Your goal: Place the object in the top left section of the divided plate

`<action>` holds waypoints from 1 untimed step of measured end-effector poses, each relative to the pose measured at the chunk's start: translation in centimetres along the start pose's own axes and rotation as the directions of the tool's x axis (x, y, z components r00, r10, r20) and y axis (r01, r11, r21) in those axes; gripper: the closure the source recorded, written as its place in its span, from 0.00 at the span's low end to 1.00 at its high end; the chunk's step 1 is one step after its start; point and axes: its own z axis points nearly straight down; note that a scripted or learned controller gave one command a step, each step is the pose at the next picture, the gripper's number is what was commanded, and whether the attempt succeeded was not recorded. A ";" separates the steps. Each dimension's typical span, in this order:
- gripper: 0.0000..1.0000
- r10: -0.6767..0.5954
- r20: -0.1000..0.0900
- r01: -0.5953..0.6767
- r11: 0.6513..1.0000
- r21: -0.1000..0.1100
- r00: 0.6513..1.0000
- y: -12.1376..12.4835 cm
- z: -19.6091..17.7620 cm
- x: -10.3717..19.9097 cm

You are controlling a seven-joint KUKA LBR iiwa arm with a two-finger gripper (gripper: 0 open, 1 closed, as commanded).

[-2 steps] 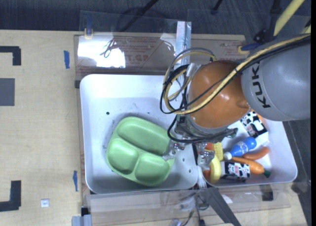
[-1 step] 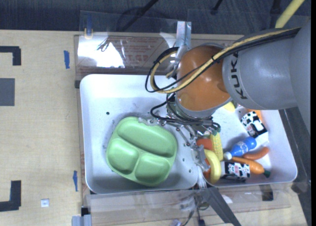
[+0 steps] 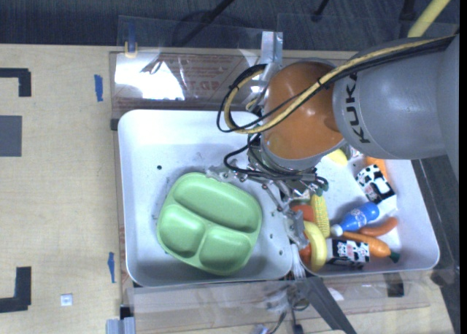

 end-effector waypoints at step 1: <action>1.00 0.057 0.066 -0.056 0.998 -0.006 0.996 1.9 -7.3 -1.7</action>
